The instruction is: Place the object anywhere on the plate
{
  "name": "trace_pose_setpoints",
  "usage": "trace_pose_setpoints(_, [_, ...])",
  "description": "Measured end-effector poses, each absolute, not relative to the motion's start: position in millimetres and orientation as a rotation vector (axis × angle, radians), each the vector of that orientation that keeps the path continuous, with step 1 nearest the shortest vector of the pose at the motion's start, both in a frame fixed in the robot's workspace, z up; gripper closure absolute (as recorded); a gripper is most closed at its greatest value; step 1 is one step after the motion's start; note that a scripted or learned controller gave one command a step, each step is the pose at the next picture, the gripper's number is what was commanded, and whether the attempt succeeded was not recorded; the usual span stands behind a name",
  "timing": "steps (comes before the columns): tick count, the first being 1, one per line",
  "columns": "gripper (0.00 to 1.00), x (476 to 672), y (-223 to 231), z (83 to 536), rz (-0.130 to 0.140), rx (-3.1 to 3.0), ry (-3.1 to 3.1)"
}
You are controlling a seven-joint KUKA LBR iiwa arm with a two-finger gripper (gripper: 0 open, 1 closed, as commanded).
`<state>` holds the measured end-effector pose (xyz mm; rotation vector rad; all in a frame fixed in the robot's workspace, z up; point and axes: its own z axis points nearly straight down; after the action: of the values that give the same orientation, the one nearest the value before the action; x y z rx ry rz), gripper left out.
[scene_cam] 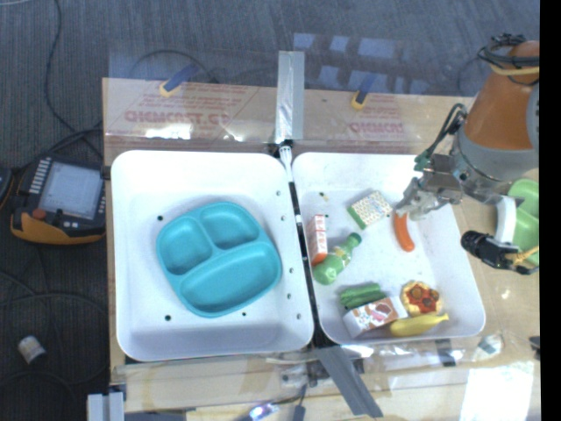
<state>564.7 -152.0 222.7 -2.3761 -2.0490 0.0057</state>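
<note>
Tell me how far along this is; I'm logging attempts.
Nothing is on the blue plate yet. The gripper is over the right bin, just above the orange carrot. Still left: grasping an object and carrying it to the plate.

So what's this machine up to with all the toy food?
A robot arm reaches in from the right, its gripper hovering over the right bin, just above an orange carrot. That bin also holds a green bottle, a banana, a pizza slice and some small packets. The job is to put an item on the blue divided plate in the left bin; no item lies on the plate yet.
</note>
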Motion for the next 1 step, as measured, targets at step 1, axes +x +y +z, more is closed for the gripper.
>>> trace_pose_setpoints(1, [1.00, 582.5, -63.0, 181.9, 0.004, -2.243, -2.194])
